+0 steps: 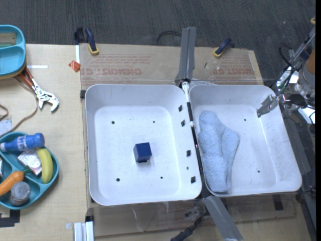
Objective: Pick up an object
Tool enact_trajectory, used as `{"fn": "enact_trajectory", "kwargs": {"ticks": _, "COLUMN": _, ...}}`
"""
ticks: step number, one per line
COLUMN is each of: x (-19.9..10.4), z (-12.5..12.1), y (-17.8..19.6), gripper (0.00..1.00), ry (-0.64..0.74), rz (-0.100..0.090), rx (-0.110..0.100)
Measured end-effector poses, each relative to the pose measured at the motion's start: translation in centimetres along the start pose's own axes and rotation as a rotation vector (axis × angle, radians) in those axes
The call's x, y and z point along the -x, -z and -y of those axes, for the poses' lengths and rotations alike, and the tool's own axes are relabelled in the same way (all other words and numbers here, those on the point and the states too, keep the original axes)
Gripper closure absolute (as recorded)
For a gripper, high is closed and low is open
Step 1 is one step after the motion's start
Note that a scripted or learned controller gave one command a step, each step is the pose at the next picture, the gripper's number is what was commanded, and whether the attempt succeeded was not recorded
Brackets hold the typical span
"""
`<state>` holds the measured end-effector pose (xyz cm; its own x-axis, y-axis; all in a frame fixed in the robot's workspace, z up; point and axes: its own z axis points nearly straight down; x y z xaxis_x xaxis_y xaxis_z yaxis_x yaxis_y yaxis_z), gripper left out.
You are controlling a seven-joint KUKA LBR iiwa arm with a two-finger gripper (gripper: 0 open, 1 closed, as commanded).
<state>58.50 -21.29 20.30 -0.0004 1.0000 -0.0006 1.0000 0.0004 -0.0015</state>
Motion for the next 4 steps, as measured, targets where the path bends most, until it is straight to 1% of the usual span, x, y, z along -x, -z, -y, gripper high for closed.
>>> {"fn": "enact_trajectory", "kwargs": {"ticks": 1, "x": 0.2, "z": 4.8, "y": 10.2, "gripper": 0.00, "ry": -0.527, "rz": 0.001, "rx": 0.000}}
{"fn": "enact_trajectory", "kwargs": {"ticks": 2, "x": -9.1, "z": 8.3, "y": -1.6, "gripper": 0.00, "ry": -0.773, "rz": 0.000, "rx": -0.005}}
{"fn": "enact_trajectory", "kwargs": {"ticks": 3, "x": -2.3, "z": 9.4, "y": 4.2, "gripper": 0.00, "ry": -0.713, "rz": 0.001, "rx": -0.001}}
{"fn": "enact_trajectory", "kwargs": {"ticks": 4, "x": -6.7, "z": -4.4, "y": 0.8, "gripper": 0.00, "ry": -0.937, "rz": 0.002, "rx": -0.002}}
